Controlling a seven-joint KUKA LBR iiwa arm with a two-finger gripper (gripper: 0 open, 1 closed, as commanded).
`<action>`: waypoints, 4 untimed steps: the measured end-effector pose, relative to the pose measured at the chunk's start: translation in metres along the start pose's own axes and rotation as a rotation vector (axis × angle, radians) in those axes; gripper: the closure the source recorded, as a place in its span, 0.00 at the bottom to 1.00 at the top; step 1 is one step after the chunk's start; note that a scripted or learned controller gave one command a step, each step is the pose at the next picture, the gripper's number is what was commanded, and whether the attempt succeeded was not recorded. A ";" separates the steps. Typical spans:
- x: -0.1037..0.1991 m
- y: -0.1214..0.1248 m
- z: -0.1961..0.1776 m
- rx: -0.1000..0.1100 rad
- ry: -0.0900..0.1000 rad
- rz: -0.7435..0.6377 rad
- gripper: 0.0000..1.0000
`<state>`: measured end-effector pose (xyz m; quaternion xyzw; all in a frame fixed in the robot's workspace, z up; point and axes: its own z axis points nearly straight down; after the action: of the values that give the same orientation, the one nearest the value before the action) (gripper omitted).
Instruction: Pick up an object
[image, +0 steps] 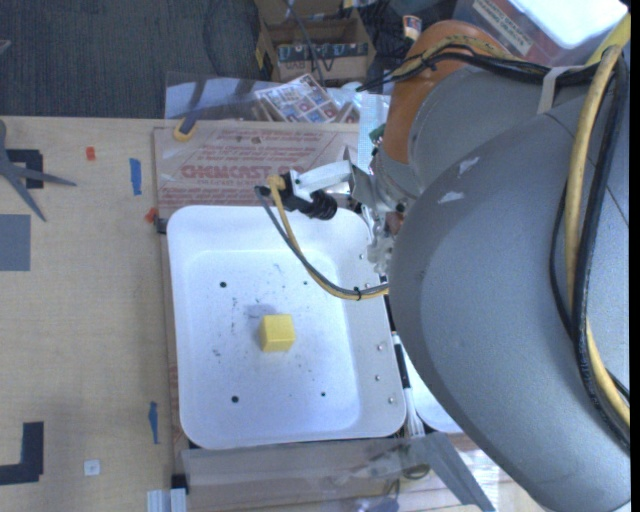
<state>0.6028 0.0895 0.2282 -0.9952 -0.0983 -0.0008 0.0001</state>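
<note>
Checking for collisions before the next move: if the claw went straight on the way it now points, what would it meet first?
Hard to say: the arm covers the claw, so its heading is unclear. The yellow cube lies apart on the bin floor.

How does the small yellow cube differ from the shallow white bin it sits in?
The small yellow cube is bright yellow; the shallow white bin is white with dark specks. The cube is a compact block; the bin is a far larger, open tray with rounded corners. The cube rests inside; the bin holds it. Both look squarish from above.
</note>
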 end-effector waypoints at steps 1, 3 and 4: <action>-0.057 0.005 -0.024 0.002 -0.004 -0.001 1.00; -0.125 -0.005 -0.023 0.003 -0.006 -0.413 1.00; -0.129 0.015 -0.079 0.001 -0.003 -0.449 1.00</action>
<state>0.4796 0.0497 0.3066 -0.9483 -0.3174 0.0009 0.0003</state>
